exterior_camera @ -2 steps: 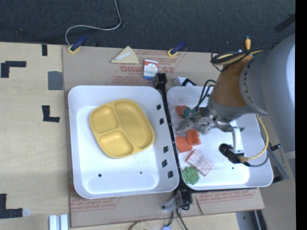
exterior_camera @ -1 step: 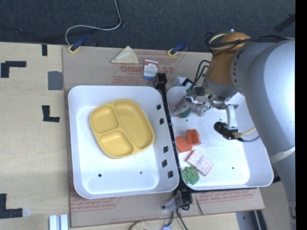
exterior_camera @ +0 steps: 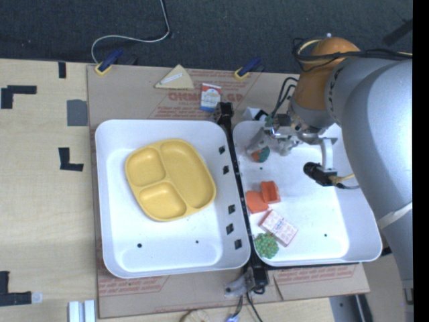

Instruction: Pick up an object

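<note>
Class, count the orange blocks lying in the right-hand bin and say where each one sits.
2. One orange block lies near the right bin's middle; the second orange block touches it on the lower left, beside the divider. The arm could hide others.

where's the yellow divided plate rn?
The yellow divided plate lies in the left white bin in the camera view, toward its upper middle, across the divider from the right bin with the small orange blocks.

light: bright, even | shadows: soft, faint | glare: mild on white bins (exterior_camera: 107, 200) | focus: slightly soft
</note>
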Controlling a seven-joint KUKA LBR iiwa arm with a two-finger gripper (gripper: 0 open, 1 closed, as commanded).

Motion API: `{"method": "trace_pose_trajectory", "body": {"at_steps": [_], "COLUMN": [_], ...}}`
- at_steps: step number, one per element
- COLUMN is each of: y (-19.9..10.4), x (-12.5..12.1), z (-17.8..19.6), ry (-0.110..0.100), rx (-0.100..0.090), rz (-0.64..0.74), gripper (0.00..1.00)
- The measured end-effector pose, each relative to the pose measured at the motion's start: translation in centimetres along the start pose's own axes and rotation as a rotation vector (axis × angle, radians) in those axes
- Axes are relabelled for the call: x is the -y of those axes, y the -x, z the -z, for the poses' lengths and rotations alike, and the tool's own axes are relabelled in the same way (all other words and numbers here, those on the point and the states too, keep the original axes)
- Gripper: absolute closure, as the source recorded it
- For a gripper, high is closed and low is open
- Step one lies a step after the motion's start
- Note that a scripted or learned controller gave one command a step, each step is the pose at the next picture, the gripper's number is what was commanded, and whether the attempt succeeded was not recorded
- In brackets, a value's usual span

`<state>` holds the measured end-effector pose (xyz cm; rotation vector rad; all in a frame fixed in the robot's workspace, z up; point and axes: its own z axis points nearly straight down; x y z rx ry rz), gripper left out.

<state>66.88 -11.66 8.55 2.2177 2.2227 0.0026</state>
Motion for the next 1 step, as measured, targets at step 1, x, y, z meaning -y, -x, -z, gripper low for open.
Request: {"method": "trace_pose_trajectory", "body": {"at_steps": [1], "y": [-0.03], "x": [0.0], "z": [0.98], "ry": [-0.001], "rx": [0.002], "rz": [0.002], "gripper": [1.0]}}
